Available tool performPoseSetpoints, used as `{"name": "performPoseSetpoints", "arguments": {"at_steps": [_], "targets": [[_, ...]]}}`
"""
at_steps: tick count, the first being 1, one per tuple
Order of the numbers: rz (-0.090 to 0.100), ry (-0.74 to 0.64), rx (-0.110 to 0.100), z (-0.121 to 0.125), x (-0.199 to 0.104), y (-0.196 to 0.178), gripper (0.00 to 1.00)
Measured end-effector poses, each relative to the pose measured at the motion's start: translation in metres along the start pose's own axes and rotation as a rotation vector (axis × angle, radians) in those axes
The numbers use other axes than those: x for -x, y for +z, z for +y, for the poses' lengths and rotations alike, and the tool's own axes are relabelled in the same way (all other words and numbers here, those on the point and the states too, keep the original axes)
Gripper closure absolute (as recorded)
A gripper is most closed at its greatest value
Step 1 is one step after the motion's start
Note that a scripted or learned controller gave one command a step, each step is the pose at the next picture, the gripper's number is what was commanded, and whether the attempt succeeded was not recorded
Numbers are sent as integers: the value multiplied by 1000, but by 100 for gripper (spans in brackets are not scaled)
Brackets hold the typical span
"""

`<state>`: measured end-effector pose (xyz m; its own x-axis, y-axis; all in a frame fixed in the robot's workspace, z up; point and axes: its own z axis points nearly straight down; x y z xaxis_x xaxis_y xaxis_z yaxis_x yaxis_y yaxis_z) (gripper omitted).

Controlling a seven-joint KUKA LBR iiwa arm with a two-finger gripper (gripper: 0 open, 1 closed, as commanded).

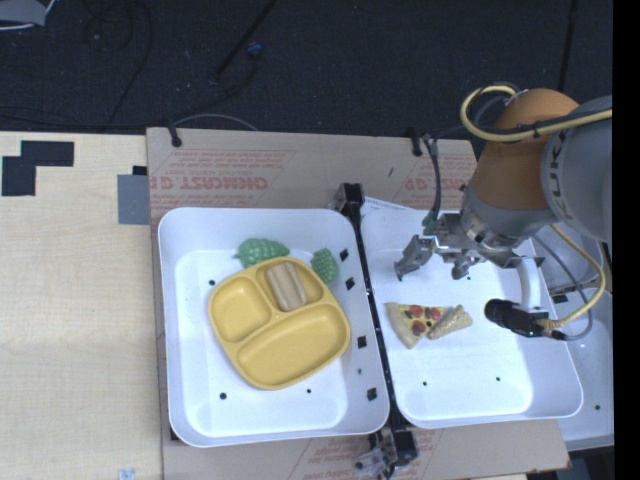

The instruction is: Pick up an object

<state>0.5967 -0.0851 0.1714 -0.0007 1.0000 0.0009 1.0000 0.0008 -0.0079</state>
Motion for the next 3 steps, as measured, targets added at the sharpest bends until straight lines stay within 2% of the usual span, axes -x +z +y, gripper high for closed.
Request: {"name": "performPoseSetpoints", "arguments": {"at_steps": [2, 3], "targets": [[-1, 2, 4, 5, -6, 85, 0], [0, 6, 3, 5, -5, 74, 100]]}}
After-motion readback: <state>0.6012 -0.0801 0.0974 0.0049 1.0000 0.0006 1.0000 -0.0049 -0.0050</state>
